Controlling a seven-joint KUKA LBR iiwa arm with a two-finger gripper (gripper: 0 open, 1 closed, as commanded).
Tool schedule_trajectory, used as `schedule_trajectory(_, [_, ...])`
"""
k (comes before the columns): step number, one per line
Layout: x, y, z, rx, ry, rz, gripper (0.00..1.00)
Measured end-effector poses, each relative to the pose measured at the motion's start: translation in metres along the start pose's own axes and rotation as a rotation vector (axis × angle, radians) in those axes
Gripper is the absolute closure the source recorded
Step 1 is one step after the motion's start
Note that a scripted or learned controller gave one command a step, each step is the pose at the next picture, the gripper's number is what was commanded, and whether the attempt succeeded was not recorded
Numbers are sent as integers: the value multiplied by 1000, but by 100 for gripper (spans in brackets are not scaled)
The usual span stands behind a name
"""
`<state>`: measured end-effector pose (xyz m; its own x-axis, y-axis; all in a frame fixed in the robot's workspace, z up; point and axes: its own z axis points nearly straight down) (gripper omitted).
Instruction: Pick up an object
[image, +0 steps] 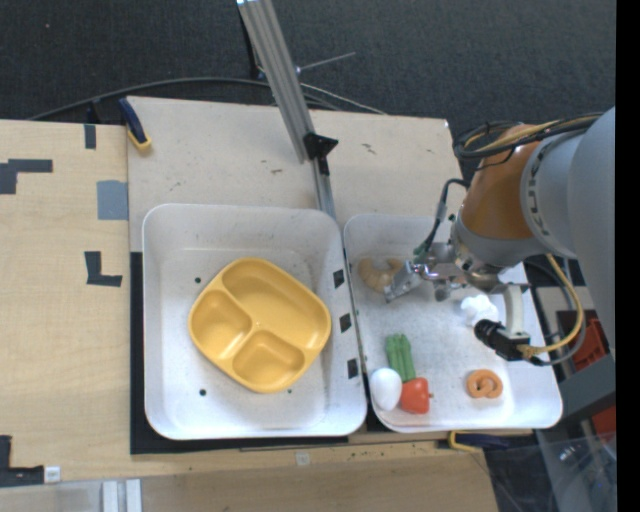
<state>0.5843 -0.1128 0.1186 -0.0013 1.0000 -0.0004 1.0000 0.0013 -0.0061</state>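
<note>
My gripper (418, 284) hangs low over the upper part of the right bin (530, 405), open, with nothing between its fingers. One finger (396, 284) sits just right of a tan lumpy object (374, 272), close to it or touching. A small white object (474, 305) lies just right of the gripper, under the wrist. Toward the bin's front lie a green vegetable (400, 354), a white egg (384, 386), a red object (415, 395) and an orange ring (485, 384).
The left bin (170, 390) holds a yellow divided plate (260, 322). A grey metal pole (285, 90) slants down to the rim between the bins. Cables (530, 345) loop beside the wrist at the right bin's right edge.
</note>
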Motion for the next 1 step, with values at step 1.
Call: schedule_trajectory(1, [1, 1, -13, -3, 1, -2, 100])
